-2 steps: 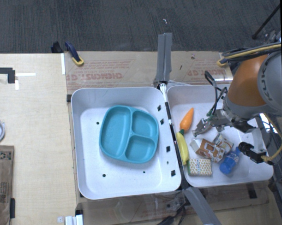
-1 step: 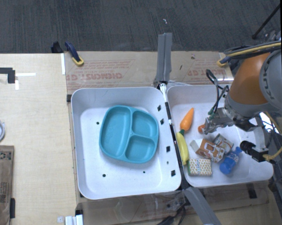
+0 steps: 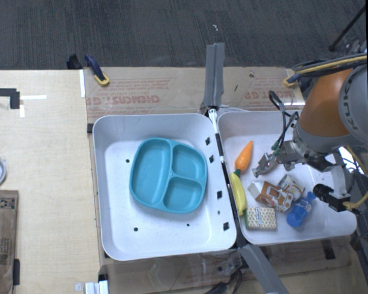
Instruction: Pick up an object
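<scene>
Left bin (image 3: 106, 176): I've got a teal divided plate (image 3: 169, 174) lying flat.
Right bin (image 3: 340, 228): carrot (image 3: 244, 154), banana (image 3: 237, 193), cracker packet (image 3: 260, 218), snack wrapper (image 3: 276, 194), blue toy (image 3: 299, 213).
Carrot: looks light, stiff, smooth; I'd pinch mid-body, across its width.
Pincer (image 3: 264, 166): just beside the carrot, apparently holding nothing; opening, can't tell.

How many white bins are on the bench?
2. The left bin holds a blue divided plate; the right bin holds a carrot, a banana and other small items, under the gripper.
</scene>
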Robot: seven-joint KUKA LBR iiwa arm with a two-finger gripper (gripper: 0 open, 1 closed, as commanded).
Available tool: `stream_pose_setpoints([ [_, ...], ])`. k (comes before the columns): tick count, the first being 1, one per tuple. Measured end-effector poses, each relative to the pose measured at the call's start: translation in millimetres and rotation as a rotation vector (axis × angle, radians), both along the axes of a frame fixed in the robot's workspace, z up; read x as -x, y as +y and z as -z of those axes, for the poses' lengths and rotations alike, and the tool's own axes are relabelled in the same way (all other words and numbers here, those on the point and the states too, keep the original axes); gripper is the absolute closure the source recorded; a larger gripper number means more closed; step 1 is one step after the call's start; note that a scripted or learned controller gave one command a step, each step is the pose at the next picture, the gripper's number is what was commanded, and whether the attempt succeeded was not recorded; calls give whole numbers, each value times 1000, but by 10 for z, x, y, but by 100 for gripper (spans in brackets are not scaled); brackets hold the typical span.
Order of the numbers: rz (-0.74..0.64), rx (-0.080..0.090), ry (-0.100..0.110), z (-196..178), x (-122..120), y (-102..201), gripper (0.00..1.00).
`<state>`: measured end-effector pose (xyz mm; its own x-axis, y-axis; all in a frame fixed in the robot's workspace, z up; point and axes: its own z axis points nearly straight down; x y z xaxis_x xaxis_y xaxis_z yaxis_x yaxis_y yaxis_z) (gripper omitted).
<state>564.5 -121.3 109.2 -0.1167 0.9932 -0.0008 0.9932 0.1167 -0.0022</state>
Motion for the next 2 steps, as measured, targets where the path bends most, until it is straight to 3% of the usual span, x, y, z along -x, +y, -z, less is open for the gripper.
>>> stream_pose_setpoints([
  [1,4,0,0,-88,0,-12,100],
  [2,3,0,0,-89,0,-11,0],
])
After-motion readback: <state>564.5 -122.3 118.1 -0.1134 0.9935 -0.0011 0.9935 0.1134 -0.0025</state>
